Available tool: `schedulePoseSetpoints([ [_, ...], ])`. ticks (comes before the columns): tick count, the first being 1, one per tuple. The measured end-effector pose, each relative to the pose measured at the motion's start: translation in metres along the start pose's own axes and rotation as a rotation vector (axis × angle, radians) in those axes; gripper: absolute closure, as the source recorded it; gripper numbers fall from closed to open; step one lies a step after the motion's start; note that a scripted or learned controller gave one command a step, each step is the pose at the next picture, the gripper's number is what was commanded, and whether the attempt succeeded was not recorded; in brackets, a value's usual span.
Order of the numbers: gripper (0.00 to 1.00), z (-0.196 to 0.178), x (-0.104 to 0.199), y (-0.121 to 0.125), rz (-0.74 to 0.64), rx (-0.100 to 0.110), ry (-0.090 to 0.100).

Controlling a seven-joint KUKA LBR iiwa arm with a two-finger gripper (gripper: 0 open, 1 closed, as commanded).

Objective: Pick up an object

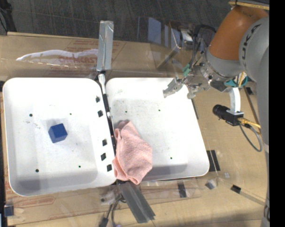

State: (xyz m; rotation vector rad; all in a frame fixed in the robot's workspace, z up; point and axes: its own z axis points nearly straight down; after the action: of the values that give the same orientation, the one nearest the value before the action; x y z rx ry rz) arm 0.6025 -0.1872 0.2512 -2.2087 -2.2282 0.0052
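A cardboard-covered bench over dark carpet bears two white bins side by side, the left bin (19, 174) holding a small blue cube (58, 132) and the right bin (199, 145) a crumpled pink cloth (132, 152) draped at its near-left corner against the divider. The gripper (180, 90) hangs over the right bin's far edge, its fingers spread apart and holding nothing. The cloth is the closer target, lying nearer and to the left of the gripper; I judge it best to come down over a raised fold in the cloth's middle, clear of the bin wall.
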Motion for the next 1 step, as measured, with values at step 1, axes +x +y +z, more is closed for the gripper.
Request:
schedulePoseSetpoints([
  [1, 0.00, 0.1199, 0.0626, 0.0058, -0.124, 0.002, -0.001],
])
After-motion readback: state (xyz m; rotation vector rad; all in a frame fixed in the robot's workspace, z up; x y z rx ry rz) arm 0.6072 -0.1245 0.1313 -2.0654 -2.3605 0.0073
